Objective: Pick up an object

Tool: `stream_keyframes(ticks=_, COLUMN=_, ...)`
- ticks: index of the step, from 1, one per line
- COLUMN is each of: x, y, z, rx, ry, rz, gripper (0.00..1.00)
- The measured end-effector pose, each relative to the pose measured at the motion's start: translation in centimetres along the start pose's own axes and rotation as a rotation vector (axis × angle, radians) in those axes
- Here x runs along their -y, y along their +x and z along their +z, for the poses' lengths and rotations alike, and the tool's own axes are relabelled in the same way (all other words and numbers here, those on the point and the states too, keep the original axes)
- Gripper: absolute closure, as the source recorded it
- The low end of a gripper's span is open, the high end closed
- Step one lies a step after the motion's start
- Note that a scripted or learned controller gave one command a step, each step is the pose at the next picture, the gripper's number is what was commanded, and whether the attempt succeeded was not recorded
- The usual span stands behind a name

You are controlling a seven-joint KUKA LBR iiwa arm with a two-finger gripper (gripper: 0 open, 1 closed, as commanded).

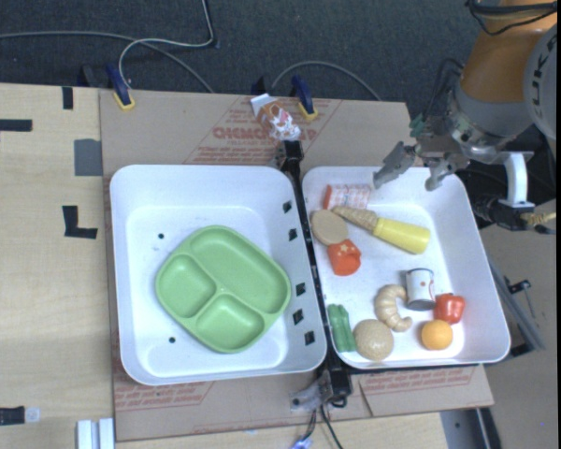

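Starting at the near edge of the right white bin (494, 340): round orange fruit (437, 335) in the near right corner, small red pepper-shaped toy (451, 307) touching it just behind. Beige round bun-like ball (373, 339) sits to the left, with a green elongated pod-shaped toy (339, 326) just beside it against the left wall. Tan curved croissant-shaped piece (392, 305) lies between the ball and a small grey-and-white can (418, 288), which is tilted on its side. Mid-bin: red tomato-shaped toy (344, 257), with a flat tan oval piece (327, 226) touching it on the far side. Yellow corn-cob-shaped toy with a pale cone end (390, 229) lies slanted across the middle. Red-and-white flat packet (346, 196) sits near the far left corner.

Left white bin (131, 279) holds a light green three-compartment plastic tray (222, 288), sitting slightly rotated.

Gripper (414, 169) hangs over the far edge of the right bin, above and apart from the items. Jaws are spread wide, nothing between them.

Beyond the bins: brown cardboard sheet (206, 124) on the worktop, held by two blue clamps with yellow tips (122, 90), cables running behind.
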State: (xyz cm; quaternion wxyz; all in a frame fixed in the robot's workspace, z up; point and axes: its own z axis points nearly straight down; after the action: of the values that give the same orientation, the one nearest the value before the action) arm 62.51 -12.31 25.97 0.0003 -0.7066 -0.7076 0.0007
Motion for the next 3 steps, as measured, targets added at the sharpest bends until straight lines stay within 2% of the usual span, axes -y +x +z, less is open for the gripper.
stream_keyframes(ticks=1, x=-0.2, y=-3.2, z=13.5, rx=0.004, ry=-0.016, rz=-0.001, gripper=0.0)
stream_keyframes(ticks=2, x=-4.0, y=2.7, z=17.5, rx=-0.001, ry=-0.003, rz=-0.001, gripper=0.0)
stream_keyframes(ticks=3, x=-4.4, y=2.2, z=17.4, rx=-0.001, ry=-0.001, rz=-0.001, gripper=0.0)
